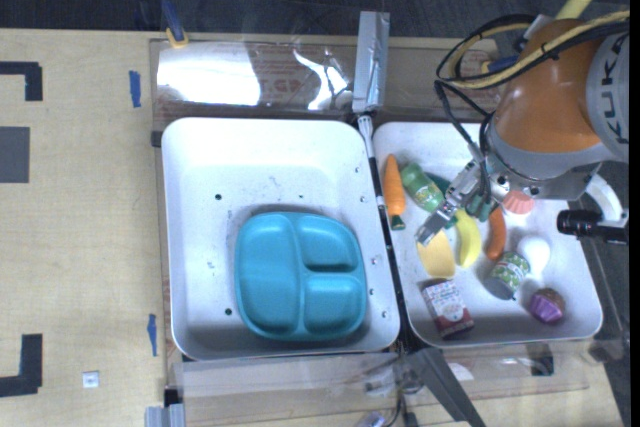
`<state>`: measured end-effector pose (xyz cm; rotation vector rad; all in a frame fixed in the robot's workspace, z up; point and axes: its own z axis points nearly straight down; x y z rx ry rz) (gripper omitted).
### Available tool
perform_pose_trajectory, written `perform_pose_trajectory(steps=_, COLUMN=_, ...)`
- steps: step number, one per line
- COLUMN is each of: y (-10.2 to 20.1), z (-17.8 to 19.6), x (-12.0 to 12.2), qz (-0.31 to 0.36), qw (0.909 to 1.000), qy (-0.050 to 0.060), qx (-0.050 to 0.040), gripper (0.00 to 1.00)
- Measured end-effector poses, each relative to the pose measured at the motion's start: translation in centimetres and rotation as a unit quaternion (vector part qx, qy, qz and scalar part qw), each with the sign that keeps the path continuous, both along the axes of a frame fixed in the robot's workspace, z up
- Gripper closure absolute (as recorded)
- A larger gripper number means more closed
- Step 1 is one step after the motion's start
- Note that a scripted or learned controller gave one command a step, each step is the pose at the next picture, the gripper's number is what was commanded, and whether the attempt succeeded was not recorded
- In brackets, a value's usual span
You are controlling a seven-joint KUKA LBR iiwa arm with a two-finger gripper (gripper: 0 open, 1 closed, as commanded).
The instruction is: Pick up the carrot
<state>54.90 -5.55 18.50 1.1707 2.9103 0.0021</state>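
The carrot lies in the right bin, lengthwise along the bin's left wall and almost touching it, its narrower end pointing toward the far rim. Little free room remains on its wall side; on its other side a green bottle-like item sits just beside it. The gripper hangs over the middle of this bin, right of the carrot and apart from it, its two fingers spread a little with nothing visibly caught between them, their tips above a yellow block. A banana and a second orange piece lie close by to the right, crowding the bin's centre. Toward the near edge rest a small red-labelled packet, a green-and-white round item, a white egg-like ball and a purple piece in the near right corner. The left bin holds a blue divided plate set toward its near side, leaving its far half open. The grey arm with its orange band covers the right bin's far right corner.
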Motion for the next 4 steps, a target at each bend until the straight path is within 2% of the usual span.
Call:
perform_pose_trajectory(steps=1, y=3.3, z=0.0, x=-6.9, qz=0.072, qw=0.9974, qy=0.003, qx=0.0005, gripper=0.00)
perform_pose_trajectory(steps=2, y=0.5, z=0.0, x=-2.0, qz=-0.079, qw=0.9969, qy=0.000, qx=0.0000, gripper=0.00)
perform_pose_trajectory(steps=3, y=0.5, z=1.0, x=-1.8, qz=-0.078, qw=0.9969, qy=-0.002, qx=-0.0002, gripper=1.00)
perform_pose_trajectory(steps=4, y=8.2, z=-0.1, x=-7.0, qz=0.016, qw=0.9999, qy=0.003, qx=0.0008, gripper=1.00)
